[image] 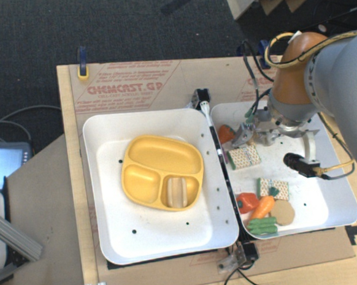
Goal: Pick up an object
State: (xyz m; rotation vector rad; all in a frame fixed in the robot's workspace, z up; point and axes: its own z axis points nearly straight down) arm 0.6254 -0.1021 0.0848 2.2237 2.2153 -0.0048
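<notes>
My gripper (pixel 256 133) hangs low over the far left part of the right bin (pixel 340 209), below the arm's orange band (pixel 294 68). Just left of it lies an orange-red toy piece (pixel 226 133). A checkered cracker (pixel 244 157) lies directly in front of the gripper. Nearer the front of the bin lie a second checkered cracker (pixel 273 188), a red pepper (pixel 246 201), a carrot (pixel 263 207), a tan round biscuit (pixel 284 213) and a green piece (pixel 262 226). I see nothing held in the gripper.
The left bin (pixel 109 193) holds a yellow divided plate (pixel 162 171) with a pale item (pixel 175 192) in its front right compartment. A black part with a yellow cable (pixel 300 163) hangs over the right bin. The bins' shared wall (pixel 220 166) runs close to the gripper's left.
</notes>
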